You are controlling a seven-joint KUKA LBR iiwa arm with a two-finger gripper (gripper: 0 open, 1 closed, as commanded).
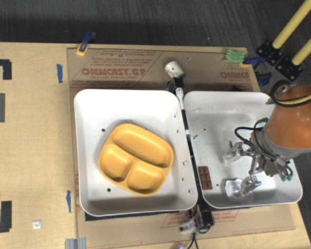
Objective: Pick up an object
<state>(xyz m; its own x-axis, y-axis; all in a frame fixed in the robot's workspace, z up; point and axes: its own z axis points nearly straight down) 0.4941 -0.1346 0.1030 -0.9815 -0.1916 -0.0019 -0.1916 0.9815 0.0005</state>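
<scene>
Arm wrist: the grey arm with its orange band (295, 123) is rising closest to the camera, reaching in over the right white shallow plastic bin (223, 105) and hanging over that bin's right half so the tool is pointing down into it.

Gripper: the two-finger metal gripper (243, 170) is sitting low in the right bin, toward its near right corner; its fingers look spread apart, with nothing visibly between them, though wires and glare are making this hard to read.

Near the fingertip: a pale, shiny patch (233, 187) is lying on the right bin's floor just beside the lower finger; I cannot tell whether it is an object or a reflection.

Brown piece: a small dark brown segmented bar, like a chocolate block (204, 177), is lying flat in the right bin against its left wall, apart from the gripper, probably the likeliest pick target.

Yellow tray: a yellow moulded plastic tray with three compartments (136, 158) is resting face up left of the right bin, in the middle of the left white bin (93, 108).

Judgement: no grasp is showing yet; the pick is looking undone.
</scene>
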